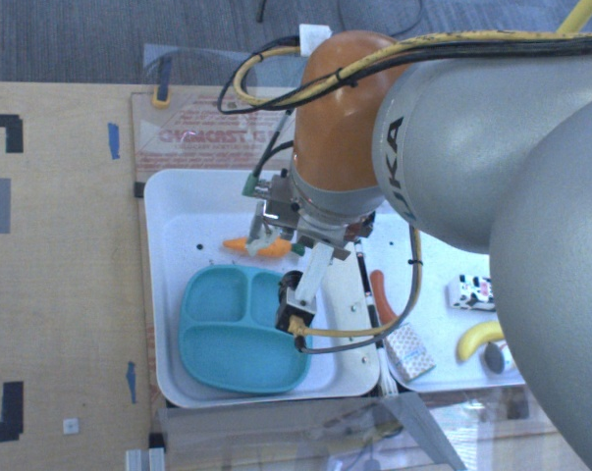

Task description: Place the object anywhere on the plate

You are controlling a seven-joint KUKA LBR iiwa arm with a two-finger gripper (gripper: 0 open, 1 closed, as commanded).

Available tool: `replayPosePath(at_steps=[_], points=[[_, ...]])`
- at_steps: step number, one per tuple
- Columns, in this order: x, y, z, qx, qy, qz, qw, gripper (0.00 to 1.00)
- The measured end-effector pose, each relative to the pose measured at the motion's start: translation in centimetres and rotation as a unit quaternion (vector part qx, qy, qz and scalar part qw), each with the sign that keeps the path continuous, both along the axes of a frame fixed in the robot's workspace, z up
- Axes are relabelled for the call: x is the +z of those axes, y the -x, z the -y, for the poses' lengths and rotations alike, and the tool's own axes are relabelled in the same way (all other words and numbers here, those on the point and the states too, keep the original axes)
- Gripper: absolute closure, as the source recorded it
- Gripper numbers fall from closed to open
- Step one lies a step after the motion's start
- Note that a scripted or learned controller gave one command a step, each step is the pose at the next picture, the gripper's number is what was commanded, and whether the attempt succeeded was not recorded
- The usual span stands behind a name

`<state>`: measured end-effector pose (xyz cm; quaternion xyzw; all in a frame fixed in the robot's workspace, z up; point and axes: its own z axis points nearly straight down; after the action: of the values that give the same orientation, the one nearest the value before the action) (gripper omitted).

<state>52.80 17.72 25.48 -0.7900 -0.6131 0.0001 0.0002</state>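
Observation:
A teal divided plate (227, 346) lies in the front left part of the left white bin (168, 214). Just beyond the plate's far rim, an orange carrot-shaped object (257, 248) rests on the bin floor. My gripper (270, 232) hangs right over this orange object, with its tip at or just above it. The wrist and the orange band of the arm hide most of the gripper body. I cannot make out whether the object is gripped.
A red stick-shaped item (378, 296) lies by the left bin's right wall. A speckled box (409, 351) sits at the divider. The right bin holds a yellow banana (476, 340), a black-and-white item (471, 291) and a grey lump (495, 359).

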Motion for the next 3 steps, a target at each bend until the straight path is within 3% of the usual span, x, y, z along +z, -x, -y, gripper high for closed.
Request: replayPosePath(at_steps=[1,2,3], points=[[1.0,-0.1,0.1,-0.001,-0.0007,0.0,1.0,1.0],[1.0,-0.1,0.1,-0.001,-0.0006,0.0,1.0,0.0],[2.1,-0.2,0.3,-0.002,-0.001,0.001,1.0,1.0]])
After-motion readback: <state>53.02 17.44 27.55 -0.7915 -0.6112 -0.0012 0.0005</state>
